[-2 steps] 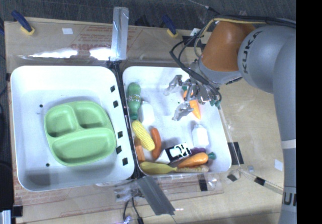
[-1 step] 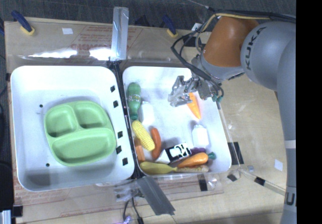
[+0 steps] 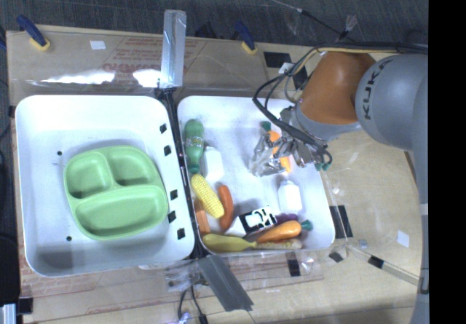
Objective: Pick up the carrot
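Where the bench is viewed from above, two white bins are seen side by side: the left bin (image 3: 29,170) is occupied by a green divided plate (image 3: 115,190), and the right bin (image 3: 240,108) by mixed toy food. The gripper (image 3: 271,156) is positioned over the right bin's upper middle; its grasp state cannot be told. The carrot (image 3: 279,231) is laid near the bin's front edge, beside a banana (image 3: 227,243), with corn (image 3: 207,195) to its left.

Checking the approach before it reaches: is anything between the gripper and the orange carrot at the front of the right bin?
Yes. A small white bottle lies in the right bin between the gripper and the orange carrot with the green tip, close behind the carrot.
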